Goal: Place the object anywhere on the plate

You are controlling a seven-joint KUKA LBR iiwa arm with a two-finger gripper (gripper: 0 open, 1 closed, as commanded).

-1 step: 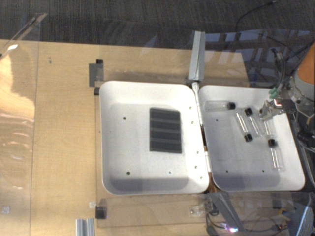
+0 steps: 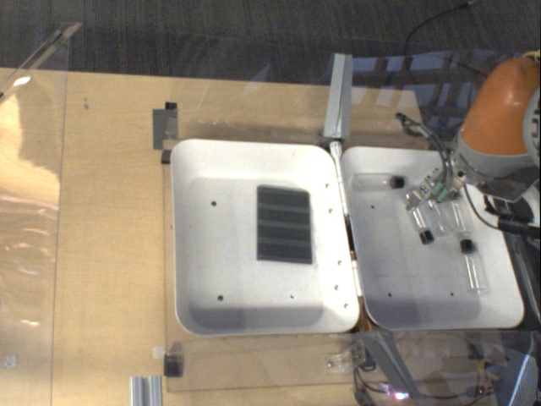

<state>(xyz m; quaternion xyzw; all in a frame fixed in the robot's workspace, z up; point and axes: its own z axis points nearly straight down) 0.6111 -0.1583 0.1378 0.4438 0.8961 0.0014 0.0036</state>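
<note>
Under orange band (image 2: 500, 108), fingers (image 2: 439, 191) indistinct

The arm (image 2: 505, 112) is cut off by the right edge — just its orange band and wrist show. The pincer (image 2: 435, 194) is a small glinting tangle — its state can't be made out

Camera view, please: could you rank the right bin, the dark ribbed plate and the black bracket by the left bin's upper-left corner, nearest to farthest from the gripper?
1. Right bin: the gripper hangs over it.
2. Dark ribbed plate: in the middle of the left bin.
3. Black bracket: on the bench, just outside the left bin's upper-left corner.
</note>
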